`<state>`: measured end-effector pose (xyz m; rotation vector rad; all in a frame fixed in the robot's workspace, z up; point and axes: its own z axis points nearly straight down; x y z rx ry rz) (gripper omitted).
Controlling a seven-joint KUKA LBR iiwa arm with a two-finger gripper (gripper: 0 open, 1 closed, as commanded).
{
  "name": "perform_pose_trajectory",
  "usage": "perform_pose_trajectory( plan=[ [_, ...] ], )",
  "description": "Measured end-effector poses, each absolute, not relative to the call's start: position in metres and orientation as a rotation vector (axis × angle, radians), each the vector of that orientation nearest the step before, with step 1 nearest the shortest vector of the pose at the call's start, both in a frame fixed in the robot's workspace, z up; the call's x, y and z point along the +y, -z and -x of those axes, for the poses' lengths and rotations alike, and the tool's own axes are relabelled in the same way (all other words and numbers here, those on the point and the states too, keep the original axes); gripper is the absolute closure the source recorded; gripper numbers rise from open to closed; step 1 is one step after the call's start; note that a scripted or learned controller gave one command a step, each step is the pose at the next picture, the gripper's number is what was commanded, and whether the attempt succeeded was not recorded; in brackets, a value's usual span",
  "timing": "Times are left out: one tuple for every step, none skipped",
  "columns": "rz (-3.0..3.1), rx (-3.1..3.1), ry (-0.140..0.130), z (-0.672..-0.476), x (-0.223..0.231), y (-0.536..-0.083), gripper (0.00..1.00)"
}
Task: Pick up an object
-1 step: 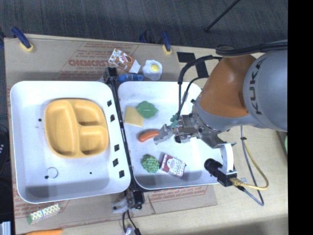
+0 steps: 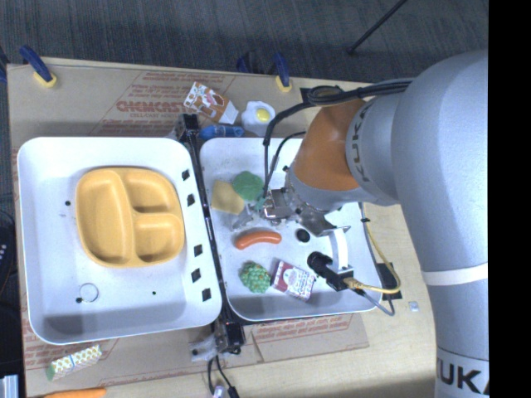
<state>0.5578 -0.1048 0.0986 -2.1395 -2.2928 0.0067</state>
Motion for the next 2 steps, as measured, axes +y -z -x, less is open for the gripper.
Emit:
perform_pose_trajectory(
  plan=[
    [2.076, -2.35, -0.005, -0.5406, -0.0957, -0.091, 0.0],
    [1.773, -2.587, -0.003, -0.5333, -0.0954, -0.0912, 0.0]
  ],
)
